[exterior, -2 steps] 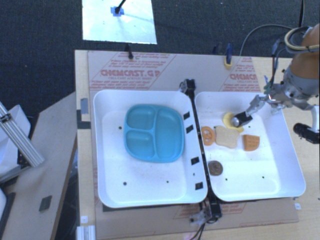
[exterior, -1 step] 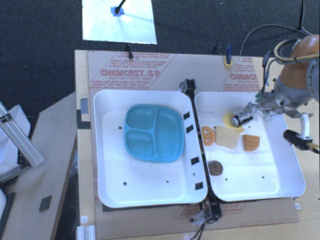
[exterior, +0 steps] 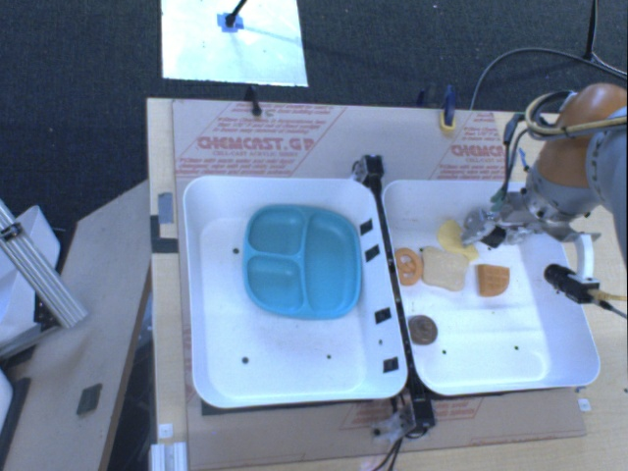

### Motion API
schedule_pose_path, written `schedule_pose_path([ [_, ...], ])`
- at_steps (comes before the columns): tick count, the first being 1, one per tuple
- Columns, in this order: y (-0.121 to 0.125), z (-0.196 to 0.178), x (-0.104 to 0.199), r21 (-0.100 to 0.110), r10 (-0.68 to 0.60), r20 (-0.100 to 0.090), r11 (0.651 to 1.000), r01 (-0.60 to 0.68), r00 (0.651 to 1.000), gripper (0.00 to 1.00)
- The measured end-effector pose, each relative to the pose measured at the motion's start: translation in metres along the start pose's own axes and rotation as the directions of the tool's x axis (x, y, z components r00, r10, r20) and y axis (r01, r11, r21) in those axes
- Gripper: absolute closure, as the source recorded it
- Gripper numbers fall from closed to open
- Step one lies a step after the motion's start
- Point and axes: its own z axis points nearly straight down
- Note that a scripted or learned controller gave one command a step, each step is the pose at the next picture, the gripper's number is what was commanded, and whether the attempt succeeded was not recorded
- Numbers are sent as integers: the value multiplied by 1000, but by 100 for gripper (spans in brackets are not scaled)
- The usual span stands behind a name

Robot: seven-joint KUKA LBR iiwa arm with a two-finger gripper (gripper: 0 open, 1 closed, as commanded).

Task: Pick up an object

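Robotics lab, not a home. Workbench (exterior: 118,263) topped with a clear sheet still in its CHEMCAST GP protective paper (exterior: 257,143), two white bins (exterior: 294,386) clipped together, loose cables (exterior: 510,62) trailing over dark carpet (exterior: 78,37), aluminium framing (exterior: 34,273) at left, a white calibration-style board (exterior: 232,27) on the floor.

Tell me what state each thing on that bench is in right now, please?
Blue plate: lying flat in the left bin, nothing on it.
Pretzel: lying flat in the right bin, beside the divider.
Pale slice: flat, beside the pretzel.
Orange piece: lying apart from the tool.
Yellow piece: lying just beside the tool.
Brown disc: flat, on its own.
Tool: low over the right bin, grip unclear.
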Motion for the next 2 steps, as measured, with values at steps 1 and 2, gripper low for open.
schedule_pose_path([
  [1,1,-12,0,-1,-2,1,1000,2,1000,100],
  [2,4,-56,0,-4,-1,1,1000,1,1000,100],
])
